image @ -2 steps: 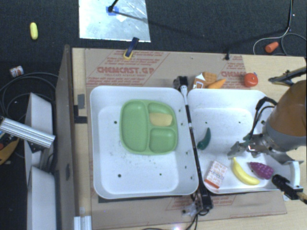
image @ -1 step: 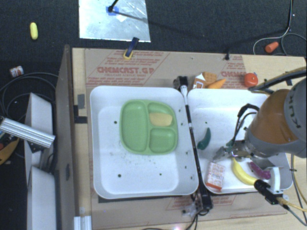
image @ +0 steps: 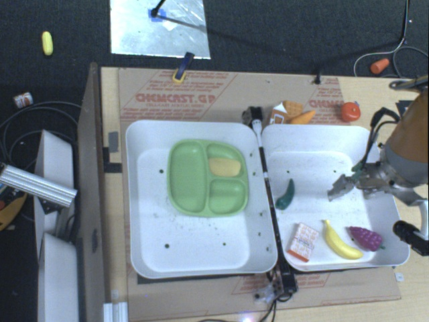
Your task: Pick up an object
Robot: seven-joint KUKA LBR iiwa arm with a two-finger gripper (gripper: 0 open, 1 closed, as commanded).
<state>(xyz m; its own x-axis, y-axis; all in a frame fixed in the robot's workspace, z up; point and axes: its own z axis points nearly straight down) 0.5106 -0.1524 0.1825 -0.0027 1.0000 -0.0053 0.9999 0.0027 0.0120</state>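
While the yellow banana lies near the front of the right bin, a purple grape bunch sits just beside it on the right and a small red-and-white packet on the left. A dark green pepper rests near the divider. Above them hovers the claw, gripping nothing; whether its fingers are parted I cannot tell. The left bin holds a green divided plate with a yellow item in 1 compartment.

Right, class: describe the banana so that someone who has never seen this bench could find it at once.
Start at the right-hand white bin and go to its near edge. Three things lie there in a row: a small red and white packet, the banana and a purple grape bunch. The banana is the middle one, the only yellow, curved piece in that bin.
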